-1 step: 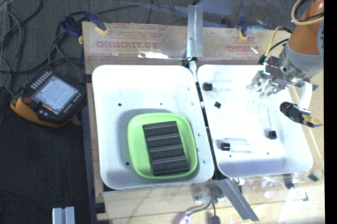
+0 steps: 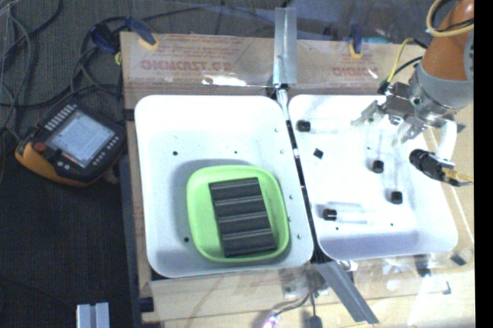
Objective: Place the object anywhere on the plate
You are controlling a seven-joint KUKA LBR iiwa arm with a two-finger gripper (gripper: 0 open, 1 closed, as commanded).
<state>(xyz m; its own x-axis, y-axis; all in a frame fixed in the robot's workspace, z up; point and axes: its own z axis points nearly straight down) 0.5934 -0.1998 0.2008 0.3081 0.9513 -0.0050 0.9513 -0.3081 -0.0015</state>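
From the camera view, the dark ribbed block (image 2: 242, 216) lies flat inside the green plate (image 2: 197, 195), which sits in the left white bin (image 2: 154, 134), toward its near side. The block's long side runs roughly along the plate, and all of it looks to be within the plate's rim. The gripper (image 2: 387, 179) hangs over the right white bin (image 2: 431, 234), well apart from the plate, with the grey arm (image 2: 447, 72) coming in from the right. Whether the jaws are apart or together I cannot tell, and nothing can be seen between them. A few small dark bits (image 2: 318, 153) lie scattered in the right bin.

Judging from this, the placing looks done. What is left is to keep the arm on its own side, lift straight up if it moves, and not sweep across the divider (image 2: 291, 142) where it could nudge the plate or tip the block off
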